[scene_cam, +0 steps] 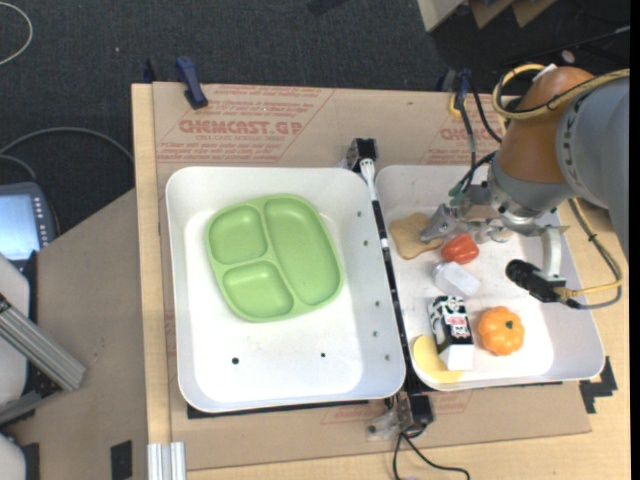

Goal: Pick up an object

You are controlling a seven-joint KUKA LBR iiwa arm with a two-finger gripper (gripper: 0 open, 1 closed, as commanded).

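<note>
1. The grey arm's pincer (462, 230) hangs low in the right white bin (575, 363), just above a small red object (460, 249); its grip cannot be told.
2. A green divided plastic tray (273, 257) lies in the left white bin (200, 368).

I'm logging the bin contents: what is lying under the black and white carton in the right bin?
A flat yellow piece pokes out beneath the black and white carton; the part of it under the carton is hidden.
</note>
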